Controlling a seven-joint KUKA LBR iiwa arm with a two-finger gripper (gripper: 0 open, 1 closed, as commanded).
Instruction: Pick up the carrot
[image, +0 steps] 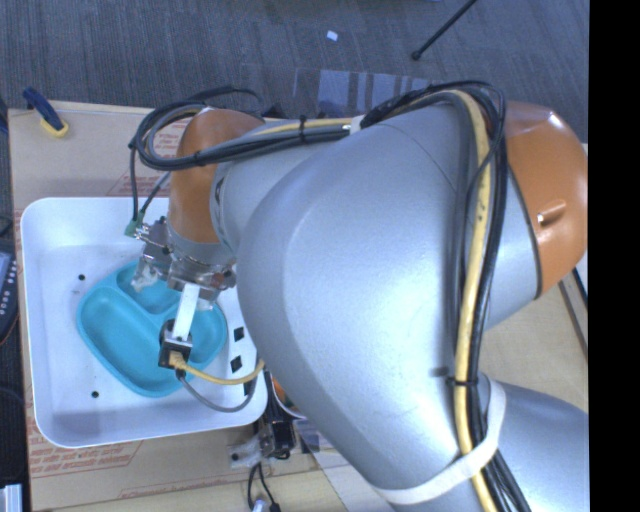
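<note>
From my seat the big smooth grey arm (400, 300), rounded and matte with a glossy orange band (545, 210), takes up most of the right and centre of the picture, with a bundle of black and yellow cables (470, 250) running along its shell. Its wrist, ringed by a second orange collar (200, 180), reaches down into the shallow white plastic bin (50, 300) on the left, a rounded-corner tray with a few small dark dots on its floor. The two-finger gripper (150, 272) hangs over the far edge of a turquoise, kidney-shaped shallow plastic dish (125, 340) that lies on the bin floor; I cannot tell whether its fingers are apart or together (the metal wrist hardware crowds them from this angle). A white bracket with a small black block (176, 350) and a yellow wire juts out over the right part of the dish. I cannot make out the carrot anywhere, so I cannot say where it lies. The bin sits on a tan cardboard-like sheet (90, 130), and at the far left corner a small blue-and-yellow clamp (45, 112) rests on the sheet's edge, against ribbed dark grey flooring (150, 50).
</note>
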